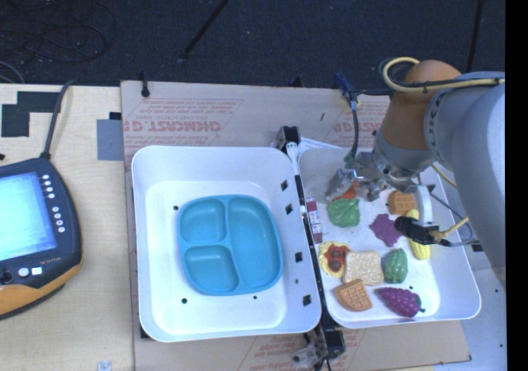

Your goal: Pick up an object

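Note:
My gripper [353, 185] is low over the far end of the right bin [462, 303]. It hangs just above a green toy vegetable [345, 213], and a small red-orange piece [351, 193] shows right beneath it. A purple star-shaped toy [384, 229] and an orange piece [403, 202] lie to its right. Nearer the front are a yellow and red toy [333, 256], a tan cracker [363, 266], a green pepper [395, 265], a waffle [354, 295] and purple grapes [400, 301]. I see nothing lifted.
The left bin [157, 196] holds a blue divided plate [228, 243]. A yellow corn piece [421, 247] lies by the right bin's right side. A handheld pendant with a screen [33, 233] rests on the bench at far left. The arm [462, 147] covers the right bin's far right corner.

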